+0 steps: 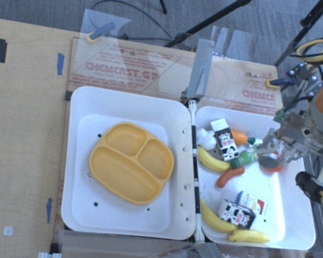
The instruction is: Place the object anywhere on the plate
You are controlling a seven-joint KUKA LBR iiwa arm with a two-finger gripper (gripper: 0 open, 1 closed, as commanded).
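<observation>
Two white bins sit side by side on the counter. The left bin [81,143] holds one yellow three-compartment plate [131,162]. The right bin [292,217] holds three bananas [212,160], two cow-print milk cartons [239,215], one orange sausage [229,176] and a few smaller toys. The pincer [273,153] hangs over that bin's far right part; whether it grips anything cannot be told.

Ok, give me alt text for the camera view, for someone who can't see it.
A yellow divided plate lies in the left white bin, nothing on it. The right white bin holds toy food: bananas, a sausage, small cartons. The grey-and-orange arm's gripper hangs over that bin's upper part.
</observation>
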